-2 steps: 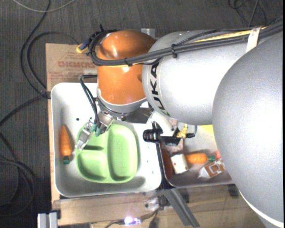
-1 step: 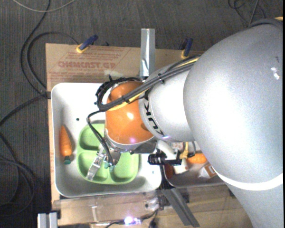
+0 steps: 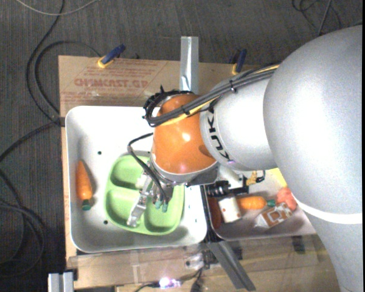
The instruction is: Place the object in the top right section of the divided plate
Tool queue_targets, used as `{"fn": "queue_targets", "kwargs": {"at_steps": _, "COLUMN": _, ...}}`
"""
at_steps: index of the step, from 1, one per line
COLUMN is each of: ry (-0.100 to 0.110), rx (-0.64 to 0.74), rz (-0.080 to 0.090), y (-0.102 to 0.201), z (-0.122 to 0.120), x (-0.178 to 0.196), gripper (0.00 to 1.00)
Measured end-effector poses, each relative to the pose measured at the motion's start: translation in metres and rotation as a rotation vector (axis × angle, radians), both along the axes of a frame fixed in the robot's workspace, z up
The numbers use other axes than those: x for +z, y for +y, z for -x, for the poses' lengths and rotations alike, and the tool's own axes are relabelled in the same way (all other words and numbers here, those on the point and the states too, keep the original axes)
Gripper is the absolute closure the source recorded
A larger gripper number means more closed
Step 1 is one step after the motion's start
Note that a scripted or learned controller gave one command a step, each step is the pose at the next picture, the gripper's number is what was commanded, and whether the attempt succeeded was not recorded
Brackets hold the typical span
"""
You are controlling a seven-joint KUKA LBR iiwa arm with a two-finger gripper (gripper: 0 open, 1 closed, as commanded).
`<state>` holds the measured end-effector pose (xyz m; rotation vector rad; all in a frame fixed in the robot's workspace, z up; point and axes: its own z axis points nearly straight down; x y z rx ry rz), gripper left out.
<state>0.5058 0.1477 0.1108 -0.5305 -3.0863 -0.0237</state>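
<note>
I see the gripper (image 3: 151, 203) low over the green divided plate (image 3: 123, 174), grip state unclear, carrot (image 3: 83, 181) lying alongside in the left bin (image 3: 94, 239); placement looks undone.

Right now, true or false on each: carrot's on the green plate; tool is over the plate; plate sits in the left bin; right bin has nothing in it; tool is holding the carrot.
1. The carrot lies on the green plate. False: it lies on the left bin floor, left of the plate and apart from it.
2. The tool is over the plate. True.
3. The plate sits in the left bin. True.
4. The right bin has nothing in it. False: several small items lie there, one an orange piece.
5. The tool is holding the carrot. False: the carrot lies well to the left of the tool.
</note>
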Motion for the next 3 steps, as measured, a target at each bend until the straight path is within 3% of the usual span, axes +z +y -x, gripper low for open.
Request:
{"fn": "queue_targets", "kwargs": {"at_steps": 1, "ry": -0.017, "rx": -0.008, "rz": 0.003, "y": -0.004, "z": -0.006, "x": 0.011, "gripper": 1.0}}
{"fn": "queue_targets", "kwargs": {"at_steps": 2, "ry": -0.007, "rx": -0.03, "rz": 0.019, "y": -0.126, "z": 0.022, "x": 0.073, "gripper": 1.0}}
{"fn": "queue_targets", "kwargs": {"at_steps": 3, "ry": -0.012, "rx": 0.026, "rz": 0.018, "y": -0.23, "z": 0.011, "x": 0.22, "gripper": 1.0}}
